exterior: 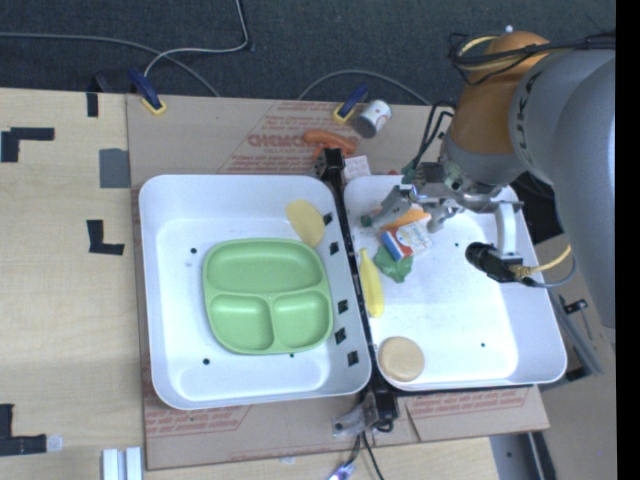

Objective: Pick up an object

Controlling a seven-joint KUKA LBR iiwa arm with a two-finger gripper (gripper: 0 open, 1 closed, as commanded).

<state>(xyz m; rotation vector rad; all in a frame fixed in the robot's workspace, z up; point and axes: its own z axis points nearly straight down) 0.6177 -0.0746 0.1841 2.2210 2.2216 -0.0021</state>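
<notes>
On the cardboard behind the bins, faint red print looked like "CHUCK"-something, not fully readable. Left bin [170,268] held a green divided tray [268,296] and a yellow piece [307,222]. Gripper [418,208] hovered over a colourful clutter [398,250] in the right bin [500,338]; its grip could not be told.

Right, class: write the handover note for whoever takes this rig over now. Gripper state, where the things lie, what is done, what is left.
Gripper: low over the right bin's far end, above a small heap of items; nothing seen held.
Right bin: heap near the divider, yellow banana-like piece along the divider, round tan bun-like piece at the near edge.
Left bin: green divided plate, yellow lemon-like piece.
Done: approach. Left: grasp and lift one object.
</notes>
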